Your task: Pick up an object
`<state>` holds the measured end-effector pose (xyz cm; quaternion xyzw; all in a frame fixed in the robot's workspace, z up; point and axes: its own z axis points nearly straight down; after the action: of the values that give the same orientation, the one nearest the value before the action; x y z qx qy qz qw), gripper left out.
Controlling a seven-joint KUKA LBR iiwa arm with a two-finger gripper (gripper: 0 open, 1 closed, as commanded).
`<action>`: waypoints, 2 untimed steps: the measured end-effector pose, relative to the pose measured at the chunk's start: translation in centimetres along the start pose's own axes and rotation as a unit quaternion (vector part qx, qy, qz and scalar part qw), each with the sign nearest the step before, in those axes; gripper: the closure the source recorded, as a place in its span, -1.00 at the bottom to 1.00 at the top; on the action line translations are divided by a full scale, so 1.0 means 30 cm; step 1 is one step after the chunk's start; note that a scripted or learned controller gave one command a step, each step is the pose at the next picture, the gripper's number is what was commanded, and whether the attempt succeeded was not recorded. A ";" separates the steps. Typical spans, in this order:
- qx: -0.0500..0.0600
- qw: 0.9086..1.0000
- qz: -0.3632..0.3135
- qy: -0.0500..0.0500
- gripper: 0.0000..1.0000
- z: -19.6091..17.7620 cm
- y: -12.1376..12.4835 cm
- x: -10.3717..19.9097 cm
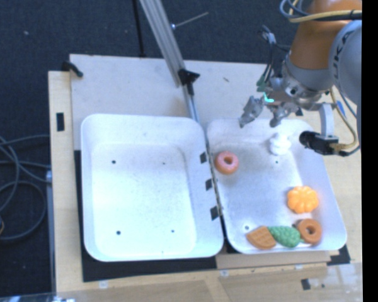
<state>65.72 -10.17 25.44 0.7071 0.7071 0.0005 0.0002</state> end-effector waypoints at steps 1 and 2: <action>0.000 1.000 0.000 0.000 -1.00 0.000 0.000 0.000; 0.002 1.000 0.000 -0.001 -1.00 0.143 -0.012 -0.014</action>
<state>65.36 -10.59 21.14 0.7074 0.7068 -0.0013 -0.0008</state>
